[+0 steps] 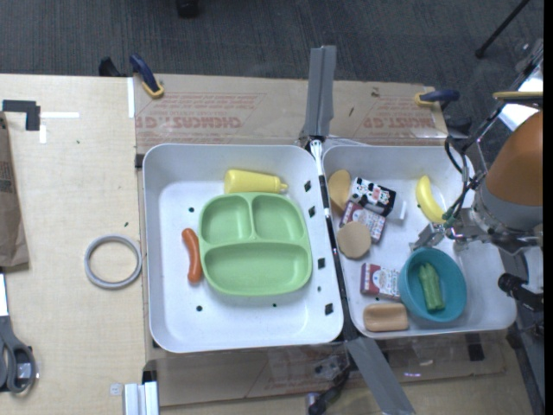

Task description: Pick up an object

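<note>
Pincer (438, 232), jaw state indeterminate, sits at the frame's right between the curved yellow plastic banana (428, 199) and the round teal bowl (435, 285) holding a green pickle (430, 286); a descent risks striking the bowl rim, causing a miss.

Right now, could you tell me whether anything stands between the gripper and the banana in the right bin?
Nothing visible does. The gripper sits just below the banana, above the blue bowl's rim, with only bare bin floor between them.
</note>
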Available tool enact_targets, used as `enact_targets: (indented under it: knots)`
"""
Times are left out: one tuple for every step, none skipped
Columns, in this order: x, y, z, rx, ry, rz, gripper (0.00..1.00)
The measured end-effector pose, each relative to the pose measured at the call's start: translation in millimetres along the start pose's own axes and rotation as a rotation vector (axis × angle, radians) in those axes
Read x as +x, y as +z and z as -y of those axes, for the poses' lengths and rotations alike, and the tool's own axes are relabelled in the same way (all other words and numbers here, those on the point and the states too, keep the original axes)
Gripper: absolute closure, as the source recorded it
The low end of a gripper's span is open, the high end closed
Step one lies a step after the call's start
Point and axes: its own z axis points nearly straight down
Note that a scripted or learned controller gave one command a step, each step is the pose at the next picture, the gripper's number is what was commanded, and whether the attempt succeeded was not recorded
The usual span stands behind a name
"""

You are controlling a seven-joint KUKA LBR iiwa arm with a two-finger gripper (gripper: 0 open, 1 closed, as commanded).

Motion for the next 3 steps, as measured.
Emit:
enact_targets:
  knots:
    - [31.7, -51.6, -12.6, -0.003, -0.38, 0.002, 0.0]
    - [43.1, -5.0, 18.2, -0.01, -0.474, 0.004, 0.0]
    - [41.3, -4.8, 22.3, -0.011, -0.268, 0.005, 0.0]
